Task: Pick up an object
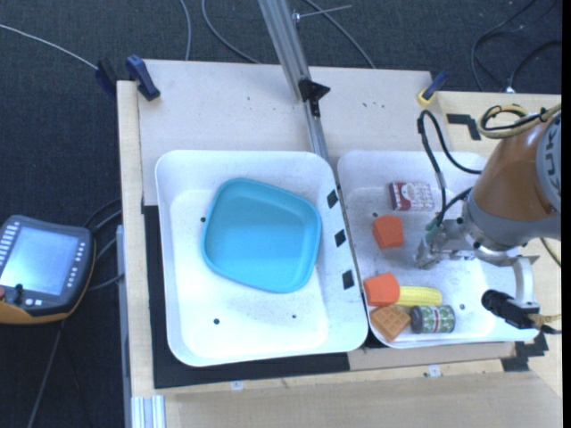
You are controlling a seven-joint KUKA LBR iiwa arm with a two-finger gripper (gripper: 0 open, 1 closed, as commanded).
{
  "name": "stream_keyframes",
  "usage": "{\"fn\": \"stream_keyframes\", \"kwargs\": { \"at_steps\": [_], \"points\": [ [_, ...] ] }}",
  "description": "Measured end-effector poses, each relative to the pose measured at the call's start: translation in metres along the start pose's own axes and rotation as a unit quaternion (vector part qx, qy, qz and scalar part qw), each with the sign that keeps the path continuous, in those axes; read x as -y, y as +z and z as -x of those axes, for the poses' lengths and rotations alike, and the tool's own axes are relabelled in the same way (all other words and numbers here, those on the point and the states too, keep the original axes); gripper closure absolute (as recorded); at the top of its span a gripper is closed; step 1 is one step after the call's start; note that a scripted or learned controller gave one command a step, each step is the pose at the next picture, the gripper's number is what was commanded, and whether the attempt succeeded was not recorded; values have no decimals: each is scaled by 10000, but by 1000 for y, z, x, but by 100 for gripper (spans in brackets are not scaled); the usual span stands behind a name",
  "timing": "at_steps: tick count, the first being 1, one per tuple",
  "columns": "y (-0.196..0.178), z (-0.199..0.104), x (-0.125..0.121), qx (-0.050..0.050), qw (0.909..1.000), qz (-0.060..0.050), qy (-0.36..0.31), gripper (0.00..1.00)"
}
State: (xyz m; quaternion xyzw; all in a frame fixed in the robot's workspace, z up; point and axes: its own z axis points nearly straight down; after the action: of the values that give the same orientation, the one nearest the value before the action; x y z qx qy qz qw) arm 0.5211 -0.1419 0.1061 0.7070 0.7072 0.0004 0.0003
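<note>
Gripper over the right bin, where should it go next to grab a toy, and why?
Probably a short slide toward the orange block. The gripper sits low in the right bin with nothing seen between its fingers, and that block is the closest toy, standing apart from the red-and-white box and the pile at the front.

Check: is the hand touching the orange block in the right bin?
Apart. The camera view shows bare white bin floor between the hand and the orange block.
</note>
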Motion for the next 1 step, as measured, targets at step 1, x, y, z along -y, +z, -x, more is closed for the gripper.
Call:
{"fn": "stream_keyframes", "kwargs": {
  "at_steps": [1],
  "points": [
    [-44, -5, -5, 4, 10000, 16, -3, 100]
  ]
}}
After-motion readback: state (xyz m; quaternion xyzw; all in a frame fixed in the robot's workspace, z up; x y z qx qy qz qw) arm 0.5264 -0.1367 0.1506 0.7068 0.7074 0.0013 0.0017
